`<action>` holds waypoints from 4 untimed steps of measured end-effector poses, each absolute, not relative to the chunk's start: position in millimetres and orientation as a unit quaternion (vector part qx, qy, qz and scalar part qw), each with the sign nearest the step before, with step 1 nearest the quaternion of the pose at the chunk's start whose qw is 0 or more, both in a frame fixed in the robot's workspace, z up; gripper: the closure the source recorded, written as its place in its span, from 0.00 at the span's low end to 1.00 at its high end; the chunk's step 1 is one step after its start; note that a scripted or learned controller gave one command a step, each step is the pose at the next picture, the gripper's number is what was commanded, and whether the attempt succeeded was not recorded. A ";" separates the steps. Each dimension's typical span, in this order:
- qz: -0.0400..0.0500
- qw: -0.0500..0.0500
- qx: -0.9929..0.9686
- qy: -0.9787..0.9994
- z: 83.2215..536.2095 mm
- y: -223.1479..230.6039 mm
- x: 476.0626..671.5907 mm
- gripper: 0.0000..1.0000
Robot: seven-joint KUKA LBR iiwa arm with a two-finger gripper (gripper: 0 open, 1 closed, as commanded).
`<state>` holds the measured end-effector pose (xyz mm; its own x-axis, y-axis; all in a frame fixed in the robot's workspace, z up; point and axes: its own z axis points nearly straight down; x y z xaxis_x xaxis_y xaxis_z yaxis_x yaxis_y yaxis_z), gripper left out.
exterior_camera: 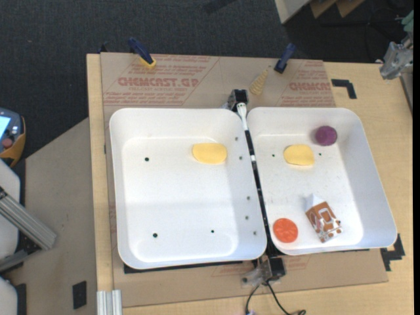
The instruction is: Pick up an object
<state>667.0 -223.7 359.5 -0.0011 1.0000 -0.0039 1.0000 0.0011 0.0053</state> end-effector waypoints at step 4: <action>0.000 0.003 0.707 0.707 376.0 -223.8 666.9 1.00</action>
